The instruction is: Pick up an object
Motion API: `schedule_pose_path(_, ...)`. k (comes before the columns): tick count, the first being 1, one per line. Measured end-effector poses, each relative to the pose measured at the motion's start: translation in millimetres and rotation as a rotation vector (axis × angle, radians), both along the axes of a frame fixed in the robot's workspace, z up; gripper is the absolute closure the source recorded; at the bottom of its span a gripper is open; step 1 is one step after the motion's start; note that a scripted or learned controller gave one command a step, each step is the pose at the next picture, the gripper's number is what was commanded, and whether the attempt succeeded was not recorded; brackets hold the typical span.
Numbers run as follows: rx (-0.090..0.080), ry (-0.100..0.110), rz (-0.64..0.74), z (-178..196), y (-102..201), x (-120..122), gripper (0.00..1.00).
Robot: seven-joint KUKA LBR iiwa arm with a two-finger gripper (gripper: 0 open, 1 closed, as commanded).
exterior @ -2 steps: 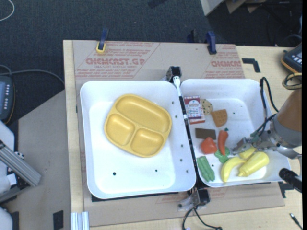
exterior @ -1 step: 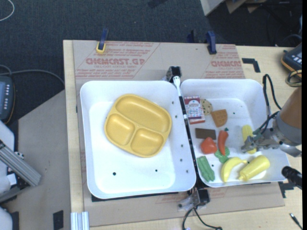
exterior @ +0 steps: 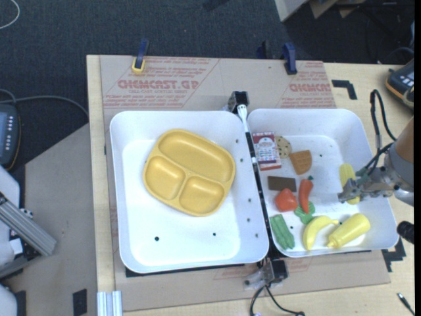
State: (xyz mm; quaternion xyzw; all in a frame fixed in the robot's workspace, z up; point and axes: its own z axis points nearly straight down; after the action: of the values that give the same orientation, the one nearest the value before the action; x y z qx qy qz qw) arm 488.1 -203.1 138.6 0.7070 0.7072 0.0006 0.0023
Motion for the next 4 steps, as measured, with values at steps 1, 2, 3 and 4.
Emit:
schedule_pose_path(1,-0.001,-0.001,0.0,43.1,-1.2,-1.9,1.0)
schedule_pose_path(2,-0.001,-0.003,0.001,89.3,-1.7,-0.5,1.0)
schedule_pose_path(3,0.002,0.001,0.004,94.5,38.2,19.6,1.0)
schedule_pose_path(4,0.002,0.0,0.006,103.0,87.3,43.4,1.0)
